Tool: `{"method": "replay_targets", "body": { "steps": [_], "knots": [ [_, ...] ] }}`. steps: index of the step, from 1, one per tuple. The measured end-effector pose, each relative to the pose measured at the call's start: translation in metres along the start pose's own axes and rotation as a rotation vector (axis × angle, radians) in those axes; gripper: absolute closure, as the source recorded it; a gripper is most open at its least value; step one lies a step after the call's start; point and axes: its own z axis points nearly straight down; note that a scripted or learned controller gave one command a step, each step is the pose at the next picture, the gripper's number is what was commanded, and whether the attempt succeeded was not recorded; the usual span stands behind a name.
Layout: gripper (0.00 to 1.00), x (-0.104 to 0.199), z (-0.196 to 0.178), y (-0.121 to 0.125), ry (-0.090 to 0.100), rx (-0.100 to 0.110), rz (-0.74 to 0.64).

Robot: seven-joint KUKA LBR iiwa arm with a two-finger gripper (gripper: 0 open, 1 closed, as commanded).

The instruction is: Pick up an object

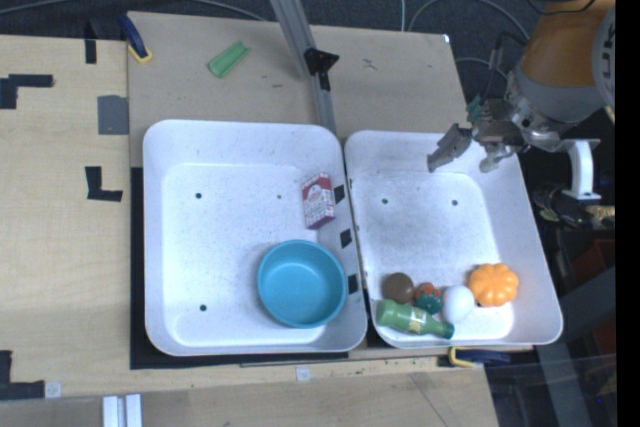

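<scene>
The fingers (468, 153) hang spread apart and empty over the right bin's (420, 215) upper edge, well apart from the orange pumpkin (494, 284) at lower right.

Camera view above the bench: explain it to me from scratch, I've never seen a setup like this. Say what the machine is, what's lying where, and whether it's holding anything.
This single picture comes from a fixed camera looking down at a slant on a wooden bench. The machine at the right is a robot arm, grey with an orange band, ending in a two-finger gripper. Its job is to pick up an object.

Two shallow white bins sit side by side. The left bin holds a blue bowl and a small red and white carton. The right bin has a cluster at its near edge: a green bottle lying down, a brown ball, a white ball, an orange pumpkin-like toy, and a small red and teal item too small to identify.

The gripper hangs over the right bin's far corner, open, with nothing between its fingers.
</scene>
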Motion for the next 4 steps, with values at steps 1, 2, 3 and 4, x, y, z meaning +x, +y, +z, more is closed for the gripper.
{"method": "replay_targets", "body": {
  "steps": [1, 2, 3, 4],
  "knots": [
    [0.0, 0.0, 0.0, 0.0, 0.0, 0.0, 0.0],
    [0.0, -0.005, 0.045, 0.0, -0.001, 0.005, 0.002],
    [0.0, 0.003, 0.093, -0.006, 0.0, 0.005, 0.001],
    [0.0, 0.012, 0.143, -0.003, 0.0, 0.006, 0.001]
  ]
}}
